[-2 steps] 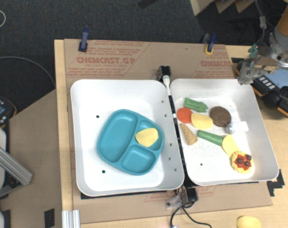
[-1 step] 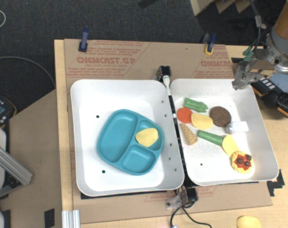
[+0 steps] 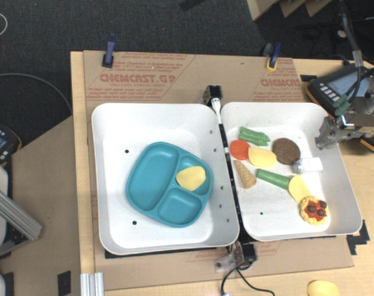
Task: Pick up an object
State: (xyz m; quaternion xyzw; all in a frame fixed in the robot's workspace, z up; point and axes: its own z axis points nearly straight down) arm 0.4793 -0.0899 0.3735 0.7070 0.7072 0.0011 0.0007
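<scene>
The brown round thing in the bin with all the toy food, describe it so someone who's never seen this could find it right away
Look in the right-hand white bin, the one crowded with toy food. Near its upper middle lies a flat dark brown disc, like a burger patty or cookie, just right of the pale yellow piece and the green bean pod. It is the only brown, round item there.

You can't tell whether the gripper [image 3: 328,135] at the right bin's [image 3: 341,227] far edge grips anything. The yellow object [image 3: 322,288] on the table [image 3: 368,184] is cut off below.
</scene>
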